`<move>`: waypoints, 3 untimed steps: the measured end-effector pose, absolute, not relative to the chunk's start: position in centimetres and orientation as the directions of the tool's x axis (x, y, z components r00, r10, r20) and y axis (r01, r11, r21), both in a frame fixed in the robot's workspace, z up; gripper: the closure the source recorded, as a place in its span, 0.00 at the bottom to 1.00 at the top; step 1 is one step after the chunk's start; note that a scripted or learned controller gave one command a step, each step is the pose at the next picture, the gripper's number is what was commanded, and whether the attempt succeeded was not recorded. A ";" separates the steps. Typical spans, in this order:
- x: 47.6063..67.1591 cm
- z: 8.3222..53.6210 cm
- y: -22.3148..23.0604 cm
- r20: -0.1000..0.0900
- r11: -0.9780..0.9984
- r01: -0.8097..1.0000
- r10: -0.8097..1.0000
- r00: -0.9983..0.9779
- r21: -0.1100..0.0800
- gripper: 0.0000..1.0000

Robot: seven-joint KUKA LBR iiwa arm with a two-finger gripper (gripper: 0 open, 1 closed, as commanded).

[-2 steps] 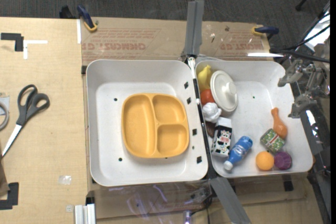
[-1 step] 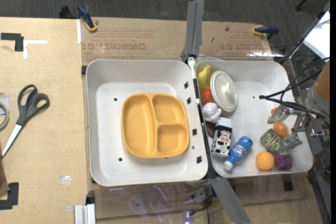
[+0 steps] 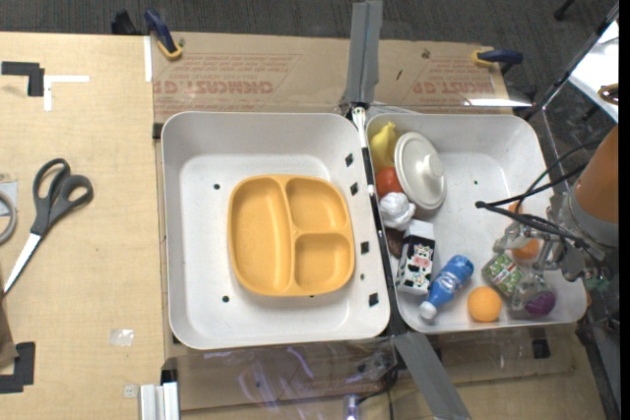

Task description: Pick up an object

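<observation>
Overhead, the camera view looks down on two white bins side by side; the left bin (image 3: 187,241) holds a yellow divided plate (image 3: 292,235) lying flat near its middle, three compartments facing up. Along the right bin (image 3: 532,138), close to the wall shared with the left one, sit a yellow piece (image 3: 383,139), a white lidded pot (image 3: 420,170) just beside it, a red object (image 3: 388,181) partly under the pot, and a small white figure (image 3: 396,209); below these lie a black-and-white carton (image 3: 417,259) and a blue bottle (image 3: 448,284) with its white cap toward the near edge; an orange ball (image 3: 484,304) rests next to the bottle near the front wall. At the right bin's near right corner the gripper (image 3: 536,261) hangs low over a cluster of small things, a green packet (image 3: 505,273) and a purple item (image 3: 539,304) among them; whether it is closed on anything cannot be told from here. On the wooden bench to the left lie scissors (image 3: 47,204); two clamps (image 3: 162,34) pin cardboard behind the bins.
</observation>
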State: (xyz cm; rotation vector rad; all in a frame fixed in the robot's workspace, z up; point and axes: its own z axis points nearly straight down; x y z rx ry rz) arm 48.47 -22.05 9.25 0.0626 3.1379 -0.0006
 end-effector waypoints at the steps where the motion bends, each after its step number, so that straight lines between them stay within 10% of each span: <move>1: 48.7 10.3 -21.9 -0.008 0.999 0.035 0.035 -0.999 -0.002 1.00; 2: 48.8 10.3 -21.8 -0.008 0.999 0.035 0.035 -0.999 -0.002 0.00; 3: 51.4 9.3 -22.0 -0.005 1.000 0.005 0.005 -1.000 -0.002 0.00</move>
